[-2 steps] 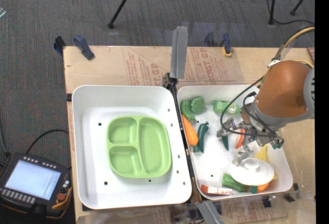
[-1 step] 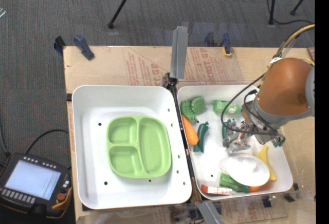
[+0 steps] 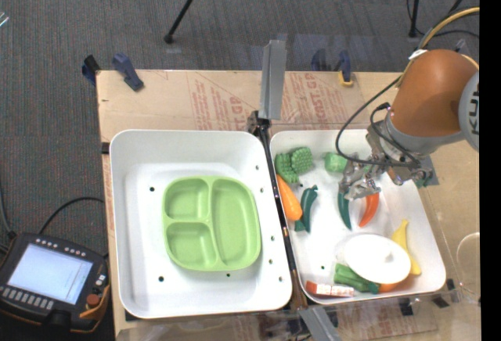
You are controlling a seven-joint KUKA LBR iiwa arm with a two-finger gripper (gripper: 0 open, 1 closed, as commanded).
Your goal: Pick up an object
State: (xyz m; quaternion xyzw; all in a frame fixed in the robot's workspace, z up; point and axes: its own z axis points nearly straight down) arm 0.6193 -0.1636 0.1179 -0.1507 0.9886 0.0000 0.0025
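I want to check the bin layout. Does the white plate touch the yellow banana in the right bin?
Touching. In the camera view the white plate overlaps the lower part of the yellow banana at its right edge, and no white bin floor shows between them.

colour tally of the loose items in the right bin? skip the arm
Green: 5 (textured piece, small piece, dark pepper, dark pepper, piece under the plate's edge)
Orange: 2 (carrot, pepper)
Yellow: 1 (banana)
White: 1 (plate)
Red-and-white: 1 (front-edge piece)
Total: 10
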